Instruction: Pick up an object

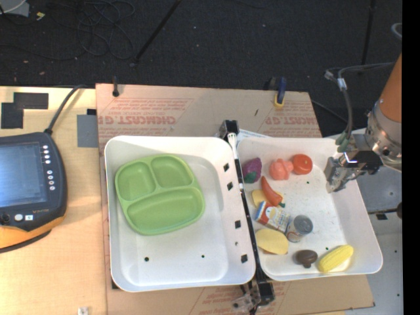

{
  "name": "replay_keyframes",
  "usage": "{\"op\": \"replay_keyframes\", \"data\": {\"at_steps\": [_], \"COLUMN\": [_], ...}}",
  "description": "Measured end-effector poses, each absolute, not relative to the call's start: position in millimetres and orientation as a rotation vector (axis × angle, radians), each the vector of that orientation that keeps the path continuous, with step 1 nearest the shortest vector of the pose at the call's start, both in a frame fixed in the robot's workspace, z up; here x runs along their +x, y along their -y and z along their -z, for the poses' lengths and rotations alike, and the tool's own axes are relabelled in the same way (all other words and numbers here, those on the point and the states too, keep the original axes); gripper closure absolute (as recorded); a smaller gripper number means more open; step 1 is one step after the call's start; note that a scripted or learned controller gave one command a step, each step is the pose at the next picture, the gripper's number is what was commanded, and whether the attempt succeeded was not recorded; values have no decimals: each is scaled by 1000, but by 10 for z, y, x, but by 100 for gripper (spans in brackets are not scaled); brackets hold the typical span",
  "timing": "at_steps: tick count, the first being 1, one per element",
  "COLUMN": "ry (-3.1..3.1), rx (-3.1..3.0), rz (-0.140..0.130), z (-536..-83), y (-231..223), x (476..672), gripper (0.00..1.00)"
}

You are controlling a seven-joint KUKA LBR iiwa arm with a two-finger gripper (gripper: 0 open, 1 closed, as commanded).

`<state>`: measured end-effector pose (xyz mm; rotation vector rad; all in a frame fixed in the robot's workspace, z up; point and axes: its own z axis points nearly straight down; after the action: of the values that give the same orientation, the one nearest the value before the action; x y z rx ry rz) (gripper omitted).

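Pincer: my gripper (336, 176) hangs over the right rim of the right bin (357, 205); its dark fingers blur together, so I cannot tell how far apart they stand, and I see nothing between them.
Step in hand: I judge this to be the approach — no object chosen or lifted yet.
Doing it well: I would steer left toward a piece that sits apart, come straight down, and keep off the bin wall.
Best target: orange tomato (302, 163), near the bin's far edge, just beside a pink piece (280, 169) — round, smooth, likely to slip unless centred.
Alternative: yellow corn (335, 258), near corner, beside a brown lump (306, 257); ridged and long, so I would close across its narrow side.
Avoid: the crowded middle — red pepper (270, 191), small can (302, 226).
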<state>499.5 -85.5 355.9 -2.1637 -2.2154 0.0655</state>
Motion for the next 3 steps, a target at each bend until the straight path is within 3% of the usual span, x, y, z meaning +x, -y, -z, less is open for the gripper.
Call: {"op": "replay_keyframes", "data": {"at_steps": [1, 2, 3], "ry": [2228, 2207, 2214], "rx": [-2203, -2226, -2211], "rz": [-10, -16, -21], "z": [-3386, -3179, -3250], "y": [-205, 778, 728], "x": [5113, 4745, 4772], "gripper": [100, 100, 100]}}
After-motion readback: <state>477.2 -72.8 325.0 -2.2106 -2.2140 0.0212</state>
